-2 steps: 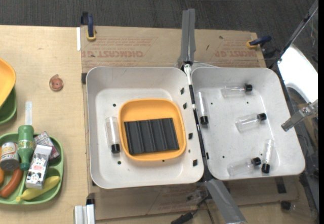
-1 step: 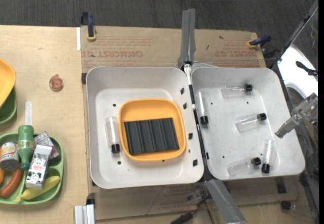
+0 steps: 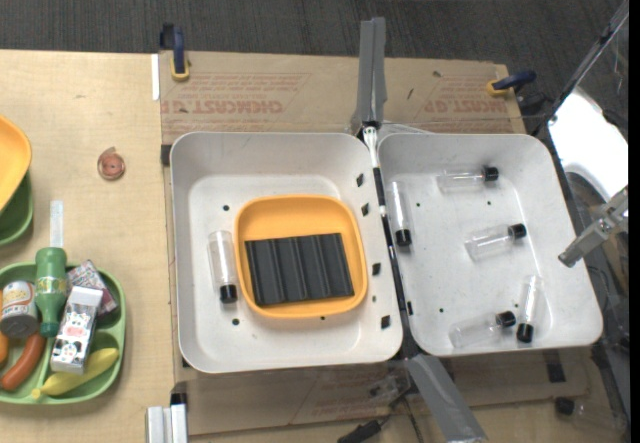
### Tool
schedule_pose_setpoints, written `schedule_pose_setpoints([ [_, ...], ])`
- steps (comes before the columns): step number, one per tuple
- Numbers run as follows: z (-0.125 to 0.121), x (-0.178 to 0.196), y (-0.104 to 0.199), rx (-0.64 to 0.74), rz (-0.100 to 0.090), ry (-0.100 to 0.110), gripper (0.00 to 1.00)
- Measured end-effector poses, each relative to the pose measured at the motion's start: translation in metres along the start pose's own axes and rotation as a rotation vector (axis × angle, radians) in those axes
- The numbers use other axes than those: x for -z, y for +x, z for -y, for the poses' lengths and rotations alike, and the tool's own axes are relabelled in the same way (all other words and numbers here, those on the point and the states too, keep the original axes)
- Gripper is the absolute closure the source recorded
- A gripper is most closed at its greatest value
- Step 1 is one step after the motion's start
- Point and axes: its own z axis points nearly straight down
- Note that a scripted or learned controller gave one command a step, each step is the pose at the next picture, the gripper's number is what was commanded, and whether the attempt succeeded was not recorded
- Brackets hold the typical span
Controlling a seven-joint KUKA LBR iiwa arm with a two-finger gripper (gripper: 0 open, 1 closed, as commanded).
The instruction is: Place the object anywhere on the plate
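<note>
Nearest you, at the left of the bench, a green tray [image 3: 105, 356] holds toy food with a green bottle [image 3: 50, 289] standing among it.

In the right bin [image 3: 560, 326], two vials lie close together in the near right corner, one [image 3: 478, 331] almost crosswise and one [image 3: 528, 303] lengthwise with its black cap toward you. A little farther in, a third vial [image 3: 492, 243] lies near the middle of that bin, and a fourth [image 3: 399, 211] lies along its left wall.

In the left bin [image 3: 190, 331], the orange plate [image 3: 300, 209] sits near the centre and carries a black ridged slab [image 3: 300, 268] that covers most of its flat part. The lone vial [image 3: 221, 261] of this bin lies on the bin floor just beside the plate's left rim, off the plate, its black cap at the near end.

At the right edge, level with the middle of the right bin, you see the gripper [image 3: 598, 231] outside the bin's right wall, well apart from the plate. You cannot tell from here whether it is spread or closed, and nothing shows in its grasp.

Farther back, a fifth vial [image 3: 465, 179] lies near the far wall of the right bin. Out on the bench to the left sits a small pink disc [image 3: 112, 165]. Beyond both bins, printed cardboard [image 3: 270, 96] is pinned by two clamps, one [image 3: 176, 56] at the far left and one [image 3: 512, 83] at the far right
</note>
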Motion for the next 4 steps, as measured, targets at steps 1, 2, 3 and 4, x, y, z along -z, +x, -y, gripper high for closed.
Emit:
schedule_pose_setpoints([
  [1, 0.0, -0.02, 0.0, -0.018, -0.003, 0.001, 0.0],
  [2, 0.0, -0.005, 0.0, -0.032, 0.0, 0.0, 0.0],
  [3, 0.0, 0.009, 0.0, -0.022, 0.0, 0.0, 0.0],
  [4, 0.0, -0.022, 0.001, -0.044, -0.003, 0.002, 0.0],
])
